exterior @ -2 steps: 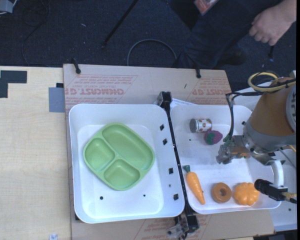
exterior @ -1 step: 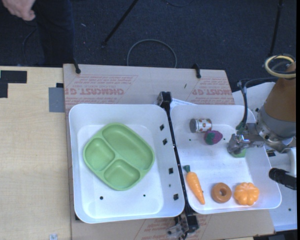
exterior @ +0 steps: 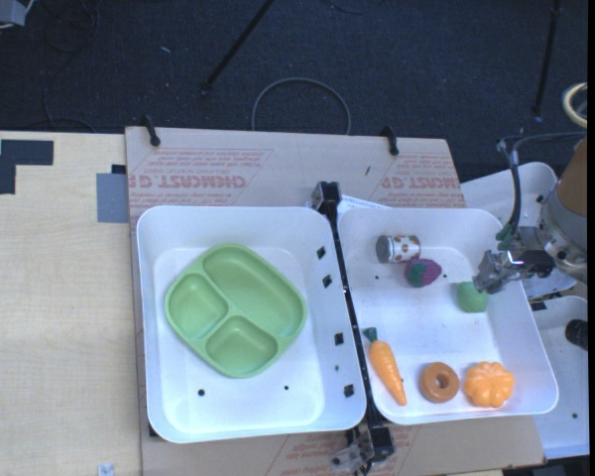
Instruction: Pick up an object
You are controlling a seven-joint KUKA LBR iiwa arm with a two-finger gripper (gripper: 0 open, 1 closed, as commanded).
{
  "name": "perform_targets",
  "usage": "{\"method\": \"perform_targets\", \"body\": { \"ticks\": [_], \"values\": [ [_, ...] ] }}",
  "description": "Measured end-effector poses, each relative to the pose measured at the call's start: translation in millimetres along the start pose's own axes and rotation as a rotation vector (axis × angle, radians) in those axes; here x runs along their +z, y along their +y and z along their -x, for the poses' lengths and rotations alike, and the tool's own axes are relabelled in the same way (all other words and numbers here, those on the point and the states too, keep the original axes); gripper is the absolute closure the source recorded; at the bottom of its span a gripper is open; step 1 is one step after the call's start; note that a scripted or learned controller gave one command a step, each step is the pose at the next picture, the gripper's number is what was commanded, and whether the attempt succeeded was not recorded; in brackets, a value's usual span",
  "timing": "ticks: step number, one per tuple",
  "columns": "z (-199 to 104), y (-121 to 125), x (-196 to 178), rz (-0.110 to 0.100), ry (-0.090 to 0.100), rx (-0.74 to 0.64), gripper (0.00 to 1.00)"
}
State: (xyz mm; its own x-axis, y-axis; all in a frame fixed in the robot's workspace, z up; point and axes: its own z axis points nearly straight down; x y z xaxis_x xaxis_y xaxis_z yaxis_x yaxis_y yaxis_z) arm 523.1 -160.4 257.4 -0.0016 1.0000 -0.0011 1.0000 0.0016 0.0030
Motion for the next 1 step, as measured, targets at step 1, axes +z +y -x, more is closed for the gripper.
{"method": "perform_targets", "body": {
  "ticks": [1],
  "values": [
    [-54.5, 0.9, 15.3, -0.007, 0.004, -0.002, 1.0]
  ]
}}
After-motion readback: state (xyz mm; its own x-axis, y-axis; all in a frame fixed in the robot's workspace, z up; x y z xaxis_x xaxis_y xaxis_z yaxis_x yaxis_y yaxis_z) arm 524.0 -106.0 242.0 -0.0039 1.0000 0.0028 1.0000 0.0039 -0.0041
